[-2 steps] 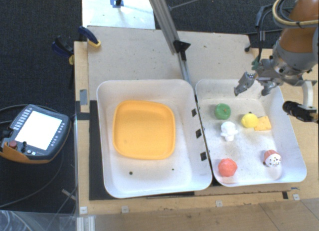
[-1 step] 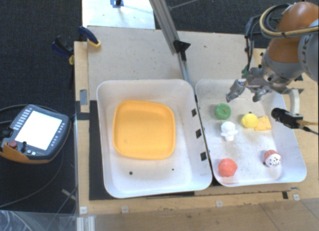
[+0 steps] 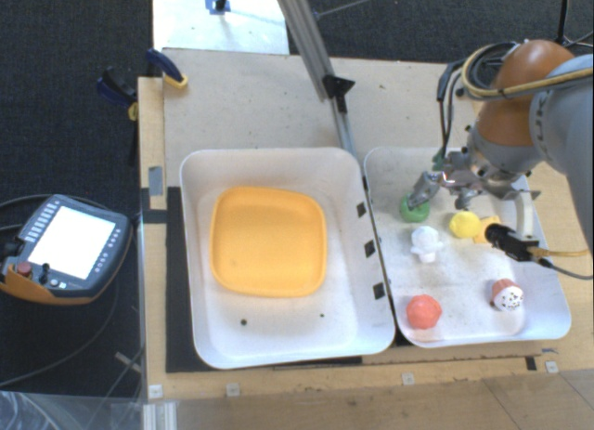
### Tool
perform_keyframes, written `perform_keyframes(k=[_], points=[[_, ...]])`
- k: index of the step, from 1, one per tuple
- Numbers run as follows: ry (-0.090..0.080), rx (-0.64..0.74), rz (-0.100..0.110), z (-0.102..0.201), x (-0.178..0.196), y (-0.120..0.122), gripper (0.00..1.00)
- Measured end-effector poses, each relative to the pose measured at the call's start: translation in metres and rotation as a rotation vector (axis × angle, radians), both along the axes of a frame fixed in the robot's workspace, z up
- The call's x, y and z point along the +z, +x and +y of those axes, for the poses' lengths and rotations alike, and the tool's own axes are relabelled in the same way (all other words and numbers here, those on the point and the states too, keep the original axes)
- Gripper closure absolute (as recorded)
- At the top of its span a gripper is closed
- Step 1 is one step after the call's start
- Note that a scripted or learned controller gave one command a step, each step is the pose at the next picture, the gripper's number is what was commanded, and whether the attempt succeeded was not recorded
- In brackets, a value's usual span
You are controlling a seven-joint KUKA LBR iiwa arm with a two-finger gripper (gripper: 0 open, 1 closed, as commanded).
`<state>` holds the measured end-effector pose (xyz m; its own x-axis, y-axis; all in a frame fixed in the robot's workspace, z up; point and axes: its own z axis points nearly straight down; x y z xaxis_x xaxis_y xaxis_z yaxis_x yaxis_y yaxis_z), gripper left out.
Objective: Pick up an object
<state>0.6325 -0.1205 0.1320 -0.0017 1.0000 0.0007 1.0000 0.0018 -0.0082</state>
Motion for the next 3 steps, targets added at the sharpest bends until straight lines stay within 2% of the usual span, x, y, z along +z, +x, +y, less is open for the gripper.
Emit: perform_keyframes(k=[1,2,3], points=[[0.0,0.0,-0.002,0.001,-0.046,-0.001,0.0],[0.0,0.002,-0.002,0.002,-0.036,0.0,1.0],[-0.001,0.001,-0.01,0.004,0.019,0.01,1.0]])
